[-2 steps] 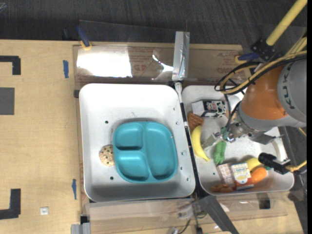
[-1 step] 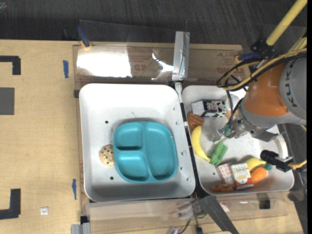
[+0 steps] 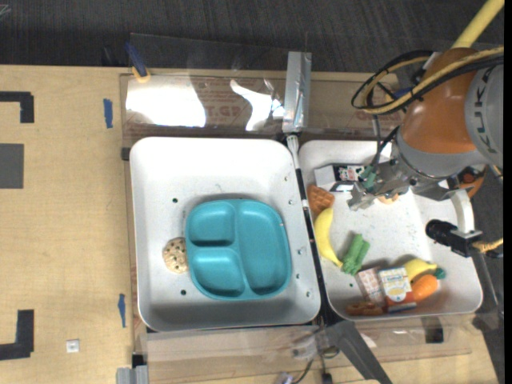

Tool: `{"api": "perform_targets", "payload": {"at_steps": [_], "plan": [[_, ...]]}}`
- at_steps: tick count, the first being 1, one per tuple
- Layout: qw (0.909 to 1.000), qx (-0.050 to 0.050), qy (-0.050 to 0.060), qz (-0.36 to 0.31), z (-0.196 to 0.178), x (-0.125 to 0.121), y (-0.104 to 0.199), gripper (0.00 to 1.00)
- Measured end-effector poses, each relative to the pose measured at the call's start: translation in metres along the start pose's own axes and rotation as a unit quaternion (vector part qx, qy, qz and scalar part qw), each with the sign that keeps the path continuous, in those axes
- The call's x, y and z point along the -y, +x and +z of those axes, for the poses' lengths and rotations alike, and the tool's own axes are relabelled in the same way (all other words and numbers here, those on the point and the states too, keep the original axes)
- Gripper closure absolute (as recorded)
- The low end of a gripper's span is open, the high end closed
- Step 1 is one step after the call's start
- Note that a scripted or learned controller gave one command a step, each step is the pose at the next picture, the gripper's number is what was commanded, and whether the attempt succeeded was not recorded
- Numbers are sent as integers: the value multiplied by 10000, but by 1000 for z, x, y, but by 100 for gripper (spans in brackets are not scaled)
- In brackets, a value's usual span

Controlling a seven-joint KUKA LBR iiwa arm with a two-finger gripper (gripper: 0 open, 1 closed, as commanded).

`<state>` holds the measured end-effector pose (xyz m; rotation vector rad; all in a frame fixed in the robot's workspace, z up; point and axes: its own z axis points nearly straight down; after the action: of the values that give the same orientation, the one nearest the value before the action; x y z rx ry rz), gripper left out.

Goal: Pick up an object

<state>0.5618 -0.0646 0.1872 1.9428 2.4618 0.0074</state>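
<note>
My gripper (image 3: 370, 189) hangs over the back of the right bin (image 3: 456, 294), under the orange wrist band. Its tips sit close above the bin floor, just right of an orange-brown snack piece (image 3: 320, 197). A yellow banana (image 3: 324, 237) lies along the bin's left wall, with a green object (image 3: 354, 254) beside it. Near the front lie a small printed carton (image 3: 386, 285), a yellow piece (image 3: 421, 270) and an orange carrot-like toy (image 3: 426, 287). I see nothing held between the fingers.
The left bin (image 3: 152, 174) holds a teal divided plate (image 3: 238, 248) and a cookie (image 3: 175, 254) at its left side. A black-and-white card (image 3: 346, 173) lies at the right bin's back. Cables loop above the wrist. A clear plastic sheet lies behind the bins.
</note>
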Motion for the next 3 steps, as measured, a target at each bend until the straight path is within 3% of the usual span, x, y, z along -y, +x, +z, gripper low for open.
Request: {"api": "perform_targets", "payload": {"at_steps": [1, 2, 3], "plan": [[10000, -5, 28, 9, 3, 2, -1, 0], [10000, -4, 45, 52, 44, -52, -61, 0], [9984, 6, 0, -558, 0, -101, -36, 0]]}}
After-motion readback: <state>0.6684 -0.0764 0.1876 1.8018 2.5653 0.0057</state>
